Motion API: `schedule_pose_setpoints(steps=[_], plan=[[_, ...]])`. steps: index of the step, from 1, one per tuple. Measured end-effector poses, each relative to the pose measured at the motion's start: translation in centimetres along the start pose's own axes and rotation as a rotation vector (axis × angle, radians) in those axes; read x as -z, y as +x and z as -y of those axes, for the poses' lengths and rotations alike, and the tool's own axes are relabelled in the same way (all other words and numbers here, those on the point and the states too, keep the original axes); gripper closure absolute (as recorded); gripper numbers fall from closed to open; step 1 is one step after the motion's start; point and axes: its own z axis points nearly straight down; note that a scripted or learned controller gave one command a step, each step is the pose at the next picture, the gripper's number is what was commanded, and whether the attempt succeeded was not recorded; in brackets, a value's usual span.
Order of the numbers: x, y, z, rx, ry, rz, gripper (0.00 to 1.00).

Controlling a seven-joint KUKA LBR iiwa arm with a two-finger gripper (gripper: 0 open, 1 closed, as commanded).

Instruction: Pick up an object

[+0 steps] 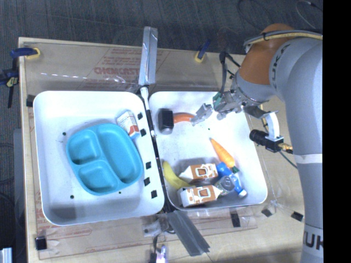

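My gripper (213, 106) hangs over the far part of the right bin (253, 147), open with nothing between its fingers. Just to its left lies a black-headed tool with an orange handle (171, 118), the handle's tip close to the nearer fingertip. Nearer the front of this bin lie an orange carrot (222, 152), a yellow banana (171, 176), two small cartons (201, 172) (198, 195) and a bottle with a blue cap (231, 183).
The left bin (49, 147) holds a blue divided plate (103, 158) and a small can (129, 123) by the divider. A grey rail (148, 59) runs along the wall between the bins. The arm's grey body (299, 92) fills the right side.
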Motion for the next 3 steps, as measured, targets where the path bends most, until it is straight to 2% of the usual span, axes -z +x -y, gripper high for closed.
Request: schedule_pose_setpoints(steps=[1,2,3], plan=[[-7.8,1.1,6.1,0.033,0.002,-0.002,0.0],[-7.7,-0.6,-3.7,0.054,0.0,0.0,0.0],[-7.2,-0.4,-3.6,0.064,0.012,-0.003,1.0]])
